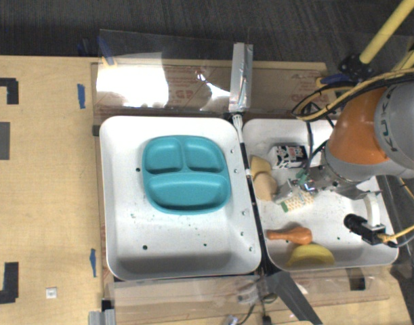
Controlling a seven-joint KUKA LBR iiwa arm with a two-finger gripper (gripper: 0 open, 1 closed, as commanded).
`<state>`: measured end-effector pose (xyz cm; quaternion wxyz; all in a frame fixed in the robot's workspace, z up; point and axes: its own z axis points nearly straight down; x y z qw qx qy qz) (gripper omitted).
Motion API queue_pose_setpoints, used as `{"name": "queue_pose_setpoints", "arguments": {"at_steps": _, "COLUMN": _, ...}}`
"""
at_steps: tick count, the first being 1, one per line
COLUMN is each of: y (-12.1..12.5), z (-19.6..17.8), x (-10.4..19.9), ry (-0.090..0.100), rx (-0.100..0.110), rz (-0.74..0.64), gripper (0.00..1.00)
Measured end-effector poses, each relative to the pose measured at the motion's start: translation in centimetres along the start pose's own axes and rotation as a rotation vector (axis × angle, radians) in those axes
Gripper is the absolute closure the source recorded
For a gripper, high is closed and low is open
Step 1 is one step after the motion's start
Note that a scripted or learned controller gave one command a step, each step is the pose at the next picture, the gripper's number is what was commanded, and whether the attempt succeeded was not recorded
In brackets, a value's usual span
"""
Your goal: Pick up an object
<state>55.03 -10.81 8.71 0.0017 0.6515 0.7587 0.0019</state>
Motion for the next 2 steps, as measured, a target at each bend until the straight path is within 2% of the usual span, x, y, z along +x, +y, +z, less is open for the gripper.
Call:
{"name": "queue_pose_setpoints", "arguments": {"at_steps": 1, "y": 0.1, "z": -1.0, "x": 0.0, "ry": -0.001, "rx": -0.004, "rz": 0.001, "gripper": 1.0}}
{"name": "queue_pose_setpoints", "arguments": {"at_steps": 2, "y": 5.3, "z": -9.8, "x": 3.6, "ry": 0.0, "rx": 0.002, "rz": 0.23, "gripper": 1.0}}
